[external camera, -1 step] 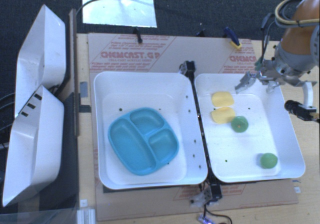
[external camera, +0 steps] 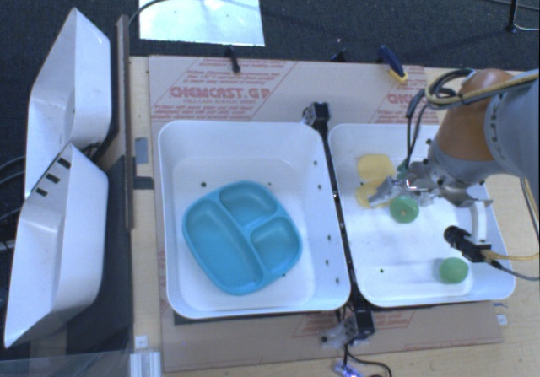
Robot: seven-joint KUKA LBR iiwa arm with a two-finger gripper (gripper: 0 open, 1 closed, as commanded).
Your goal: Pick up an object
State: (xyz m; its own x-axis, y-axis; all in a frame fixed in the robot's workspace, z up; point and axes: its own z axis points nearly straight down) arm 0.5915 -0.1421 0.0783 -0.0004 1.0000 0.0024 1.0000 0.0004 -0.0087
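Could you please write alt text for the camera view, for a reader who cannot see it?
The arm's pincer hovers in the right bin beside a green ball and a yellow object; another green ball lies nearer the front. A blue divided plate lies in the left bin.

Green ball (external camera: 404, 210) (right bin (external camera: 371, 278))

A divided plate (external camera: 242, 234) lies in the left bin (external camera: 253, 141).

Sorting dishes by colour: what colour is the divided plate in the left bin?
Light blue divided plate, clearest in the camera view.
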